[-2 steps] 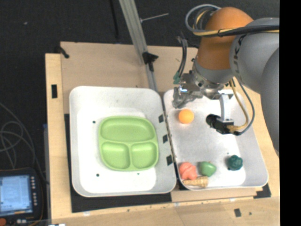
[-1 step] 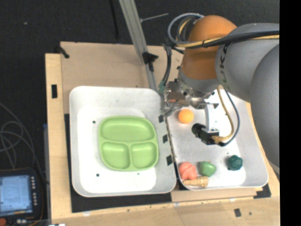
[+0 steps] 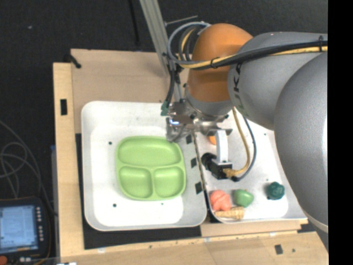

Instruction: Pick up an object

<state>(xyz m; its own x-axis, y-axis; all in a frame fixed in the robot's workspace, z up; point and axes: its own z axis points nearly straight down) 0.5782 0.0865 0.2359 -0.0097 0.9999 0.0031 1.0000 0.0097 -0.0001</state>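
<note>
Your wooden worktop [image 3: 66, 148] sits on dark floor; green divided plate [image 3: 150, 168] lies long axis left-right, frame center. Gripper [image 3: 179, 123] hovers above; grip state unclear.

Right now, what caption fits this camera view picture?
Grey arm reaches over two white bins; a green divided plate lies in the left one.

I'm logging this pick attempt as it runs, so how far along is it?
Done: the arm has reached in, its pincer sitting over the top right edge of the green divided tray in the left bin. In hand: nothing that I can see. Left: the whole pick. The pink object, light green object and dark green object lie in the right bin.
</note>
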